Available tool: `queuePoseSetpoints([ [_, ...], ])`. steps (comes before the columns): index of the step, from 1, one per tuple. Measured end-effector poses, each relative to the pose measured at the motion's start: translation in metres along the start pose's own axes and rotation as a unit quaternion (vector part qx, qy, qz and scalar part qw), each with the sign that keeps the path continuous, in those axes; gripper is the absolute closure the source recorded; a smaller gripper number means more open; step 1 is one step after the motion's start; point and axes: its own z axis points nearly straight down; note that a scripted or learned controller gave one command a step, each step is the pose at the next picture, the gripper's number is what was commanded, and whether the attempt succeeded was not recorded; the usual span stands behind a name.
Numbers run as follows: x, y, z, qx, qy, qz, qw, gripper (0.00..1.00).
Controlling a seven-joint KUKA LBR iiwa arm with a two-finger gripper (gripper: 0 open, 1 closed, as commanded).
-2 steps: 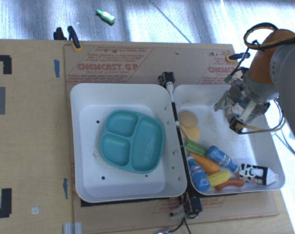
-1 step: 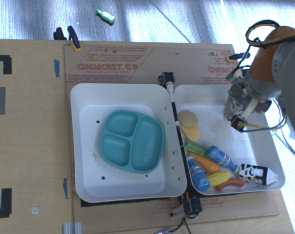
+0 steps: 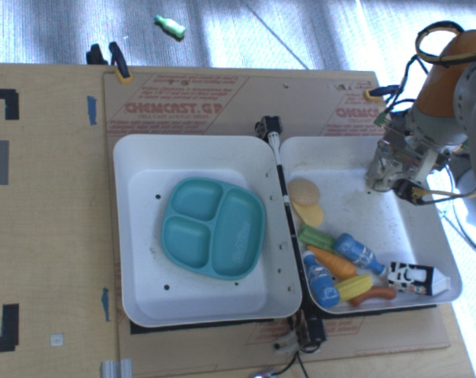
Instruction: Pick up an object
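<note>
Whether the fingers are wide or narrow cannot be told from here; the gripper (image 3: 381,181) hangs low over bare floor at about one o'clock in the right bin (image 3: 426,235), close to its far rim, with nothing visibly between its tips.

The things to pick lie well apart from it, crowded toward six and seven o'clock: two pale discs (image 3: 306,201), a green pod (image 3: 318,237), a carrot (image 3: 333,261), two blue bottles (image 3: 356,252), corn (image 3: 352,287), and a black-and-white carton (image 3: 415,276) at five o'clock.

The likely failures:
- closing where it hangs and catching nothing
- reaching into the pile, where touching pieces may be nudged aside or slip out

The left bin (image 3: 135,211) bears a teal divided plate (image 3: 214,227).
</note>
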Motion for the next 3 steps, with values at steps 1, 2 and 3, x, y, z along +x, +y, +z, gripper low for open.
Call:
queuePoseSetpoints([
  [1, 0.034, -0.053, -0.059, -0.031, 0.000, 0.156, 0.9873, 1.00],
  [2, 0.101, -0.122, -0.059, -0.030, 0.007, 0.385, 0.9222, 1.00],
  [3, 0.101, -0.122, -0.059, -0.031, 0.007, 0.386, 0.9220, 0.00],
])
